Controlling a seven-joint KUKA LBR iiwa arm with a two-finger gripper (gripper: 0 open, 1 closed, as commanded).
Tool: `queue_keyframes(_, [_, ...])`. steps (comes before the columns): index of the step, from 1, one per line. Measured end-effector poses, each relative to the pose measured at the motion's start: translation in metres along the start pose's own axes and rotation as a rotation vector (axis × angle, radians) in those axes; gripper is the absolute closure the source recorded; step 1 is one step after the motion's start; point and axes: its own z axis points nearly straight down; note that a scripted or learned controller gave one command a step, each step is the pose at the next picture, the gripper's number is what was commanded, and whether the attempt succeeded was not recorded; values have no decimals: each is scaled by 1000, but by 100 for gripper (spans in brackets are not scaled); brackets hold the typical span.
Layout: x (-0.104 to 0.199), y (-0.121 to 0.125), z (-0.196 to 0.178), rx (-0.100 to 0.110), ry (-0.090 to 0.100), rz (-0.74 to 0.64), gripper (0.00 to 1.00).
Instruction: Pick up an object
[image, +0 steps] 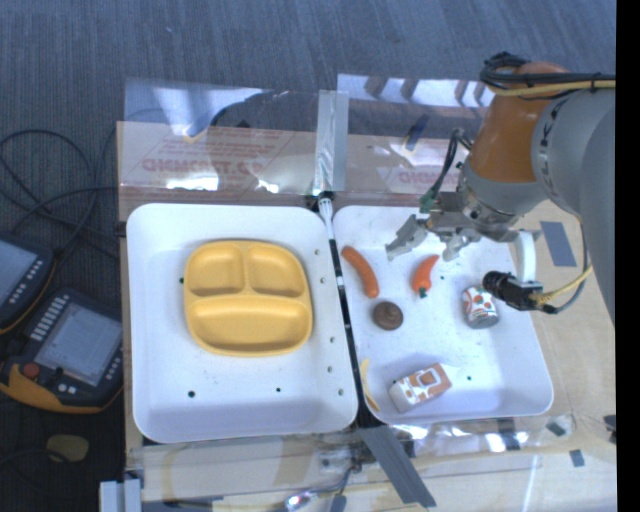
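The small orange carrot (425, 273) lies on the floor of the right bin (520, 385), in its upper middle part, and it looks the likeliest target because the claw (432, 238) hangs just above it. Its long axis runs nearly up and down the picture with a slight lean, the thicker orange end toward the back of the bin and the darker narrow tip toward the front. The claw is spread wide, one finger (404, 240) out to the carrot's left and the other nearer its top end, and nothing sits between them. So the pick is, by my reading, still at the approach: nothing is lifted, and the closing and raising are left to do. Around the carrot lie an orange sausage (361, 271) to its left near the bin's wall, a brown round piece (388, 316) below and between them, a small can (481, 306) to the right, and a white carton (420, 387) near the front. The left bin (165, 400) holds a yellow divided plate (248, 297). Both bins sit on the counter (585, 330).
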Motion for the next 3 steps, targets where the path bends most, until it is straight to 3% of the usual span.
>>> queue_keyframes(1, [-61,13,98,-10,-3,2,0])
queue_keyframes(2, [-61,14,87,-12,-2,2,100])
queue_keyframes(3, [28,22,-13,-1,-1,0,100])
